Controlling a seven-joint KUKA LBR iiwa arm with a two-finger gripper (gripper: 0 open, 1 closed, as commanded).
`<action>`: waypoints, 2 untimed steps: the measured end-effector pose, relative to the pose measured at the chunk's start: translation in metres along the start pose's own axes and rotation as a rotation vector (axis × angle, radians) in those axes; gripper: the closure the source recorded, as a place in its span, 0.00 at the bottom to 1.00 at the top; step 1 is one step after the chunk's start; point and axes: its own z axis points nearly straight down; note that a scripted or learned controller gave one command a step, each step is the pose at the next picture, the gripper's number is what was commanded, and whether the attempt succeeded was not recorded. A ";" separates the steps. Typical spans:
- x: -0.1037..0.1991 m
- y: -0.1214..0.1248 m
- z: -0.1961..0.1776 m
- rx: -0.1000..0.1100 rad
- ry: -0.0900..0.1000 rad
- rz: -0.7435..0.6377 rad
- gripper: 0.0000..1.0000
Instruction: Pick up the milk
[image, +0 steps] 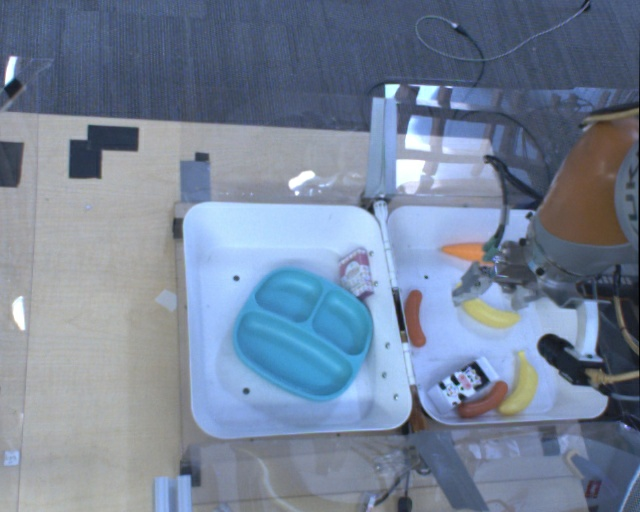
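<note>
1. Milk (463, 382): small carton with black-and-white cow pattern, lying in the right bin (430, 250) near its front wall, well below and a little left of the hand in this view. Not held, not touched.

2. Sausage (482, 402): reddish-brown, lying against the carton's lower right edge, apparently touching it. Risk, as a judgement: a descent on the carton could catch this sausage as well, or the fingers could land on it and tip the carton aside.

3. Banana, lower (520, 385): yellow, just right of the sausage. Crowds the approach from that side; a wide-spread grasp may snag it.

4. Bin front wall: close below the carton. Risk: little room for a finger on that side, so a closing hand might slide the carton against the wall instead of gripping it.

5. Hand (478, 285): metallic fingers point left from the wrist, over the right bin. Nothing sits between them. How far they are spread: cannot tell from this angle.

6. Banana, upper (489, 314): directly beneath the fingertips, close or touching; contact uncertain. Risk: the hand closes here and takes the wrong item.

7. Carrot (463, 252): orange, just above the hand.

8. Second sausage (415, 318): left of the hand, near the bin's left wall.

9. Left bin (210, 250): holds a blue divided plate (303, 332) and a small packet (356, 272), well left of the hand.
</note>
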 end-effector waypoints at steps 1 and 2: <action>-0.027 -0.038 0.117 -0.006 -0.001 -0.249 0.00; -0.010 0.031 0.048 -0.001 -0.001 -0.190 0.00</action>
